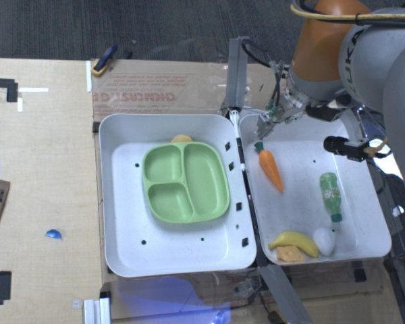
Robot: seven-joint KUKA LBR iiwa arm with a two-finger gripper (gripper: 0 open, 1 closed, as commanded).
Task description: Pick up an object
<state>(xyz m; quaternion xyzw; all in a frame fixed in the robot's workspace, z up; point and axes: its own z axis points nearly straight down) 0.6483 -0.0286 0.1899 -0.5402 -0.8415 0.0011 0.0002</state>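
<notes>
Bench, two white bins (108,201). Pincer (266,121) above right bin's far-left corner; finger state cannot be told. Carrot (271,169) just below. Step: approach; next, descend onto carrot.

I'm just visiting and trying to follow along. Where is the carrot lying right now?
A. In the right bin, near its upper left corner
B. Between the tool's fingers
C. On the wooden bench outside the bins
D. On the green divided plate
A. The carrot lies on the floor of the right bin, just below the tool, apart from the green plate.
</notes>
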